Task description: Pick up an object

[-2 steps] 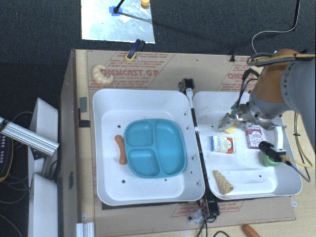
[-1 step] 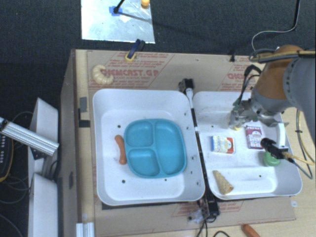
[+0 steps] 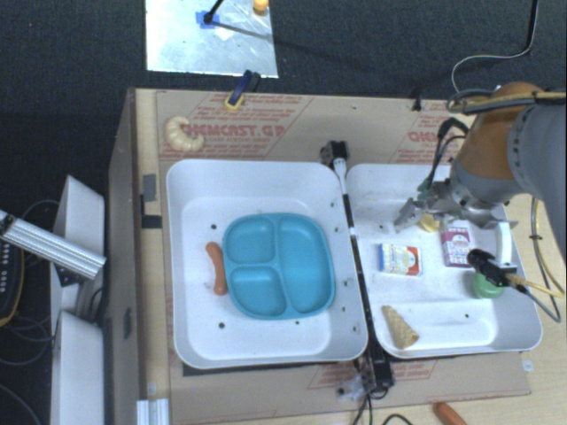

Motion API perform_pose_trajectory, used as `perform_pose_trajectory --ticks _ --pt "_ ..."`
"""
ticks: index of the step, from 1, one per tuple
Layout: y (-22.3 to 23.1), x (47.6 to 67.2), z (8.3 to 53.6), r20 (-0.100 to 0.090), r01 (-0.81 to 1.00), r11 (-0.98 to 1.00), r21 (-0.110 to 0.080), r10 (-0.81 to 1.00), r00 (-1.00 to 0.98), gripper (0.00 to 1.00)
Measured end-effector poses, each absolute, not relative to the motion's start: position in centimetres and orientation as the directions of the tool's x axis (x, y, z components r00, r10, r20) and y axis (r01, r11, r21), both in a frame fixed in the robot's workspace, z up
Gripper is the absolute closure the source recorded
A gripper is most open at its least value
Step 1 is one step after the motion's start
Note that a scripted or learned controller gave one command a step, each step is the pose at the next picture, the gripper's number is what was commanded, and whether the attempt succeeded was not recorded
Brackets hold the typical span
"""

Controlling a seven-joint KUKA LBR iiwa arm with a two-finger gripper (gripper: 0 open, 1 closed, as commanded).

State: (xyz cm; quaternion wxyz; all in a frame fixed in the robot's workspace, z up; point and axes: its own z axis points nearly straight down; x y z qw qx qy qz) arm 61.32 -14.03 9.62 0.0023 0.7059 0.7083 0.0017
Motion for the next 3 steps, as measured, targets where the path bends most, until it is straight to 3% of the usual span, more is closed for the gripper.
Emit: perform_pose_trajectory --ticks 1,2,3 --pt "-17.5 63.8 12.0 -0.002 1.0 0.002 0.004 1.0 -0.001 0.0" --pt "-17.6 63.3 8.4 -0.001 1.0 0.001 0.002 1.0 -0.001 0.0" --pt "-17.7 63.5 9.8 -0.003 1.0 0.005 0.009 1.0 -0.005 1.0"
